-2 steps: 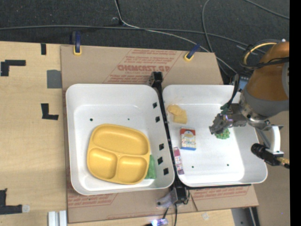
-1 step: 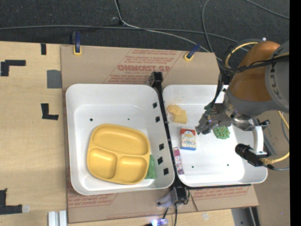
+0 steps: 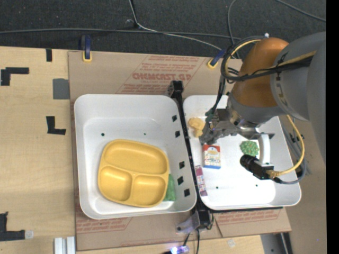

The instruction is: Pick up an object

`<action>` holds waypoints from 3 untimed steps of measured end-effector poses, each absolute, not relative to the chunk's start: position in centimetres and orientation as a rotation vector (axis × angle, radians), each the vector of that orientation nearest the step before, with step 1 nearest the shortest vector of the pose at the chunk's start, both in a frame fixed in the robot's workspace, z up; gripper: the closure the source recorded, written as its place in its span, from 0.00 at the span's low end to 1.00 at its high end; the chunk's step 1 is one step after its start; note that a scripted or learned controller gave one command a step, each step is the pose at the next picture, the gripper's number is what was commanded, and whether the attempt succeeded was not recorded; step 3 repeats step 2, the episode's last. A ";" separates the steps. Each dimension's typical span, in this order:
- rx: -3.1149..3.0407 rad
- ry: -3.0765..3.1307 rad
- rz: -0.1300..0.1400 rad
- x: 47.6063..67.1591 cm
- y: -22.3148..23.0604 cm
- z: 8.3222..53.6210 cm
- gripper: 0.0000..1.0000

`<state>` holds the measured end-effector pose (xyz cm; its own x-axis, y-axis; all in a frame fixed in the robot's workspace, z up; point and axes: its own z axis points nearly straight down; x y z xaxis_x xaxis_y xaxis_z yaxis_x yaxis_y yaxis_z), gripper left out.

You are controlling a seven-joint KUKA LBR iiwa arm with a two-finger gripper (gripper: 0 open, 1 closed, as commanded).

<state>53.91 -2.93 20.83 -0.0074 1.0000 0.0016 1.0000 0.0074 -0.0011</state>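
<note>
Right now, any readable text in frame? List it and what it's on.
"CHEMICAL GP": my best reading of the faint red print on the cardboard sheet behind the bins; smaller lines beside it too blurred to read.
Small carton in the right bin: red and white label, too small to read.

A robotics lab; cardboard-lined bench [image 3: 159, 73], twin white bins [image 3: 87, 120], clamps [image 3: 86, 49], trailing cables [image 3: 159, 30].

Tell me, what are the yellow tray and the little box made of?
The yellow tray looks like plastic: smooth, moulded into three compartments, with a soft shine. The little box is probably printed cardboard: flat faces, sharp edges, with red and white print on it.
</note>
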 end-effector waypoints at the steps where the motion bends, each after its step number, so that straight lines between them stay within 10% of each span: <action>1: -2.213 -2.228 -0.001 54.5 1.9 22.0 1.00; 3: -2.211 -2.229 0.000 54.6 7.9 22.5 1.00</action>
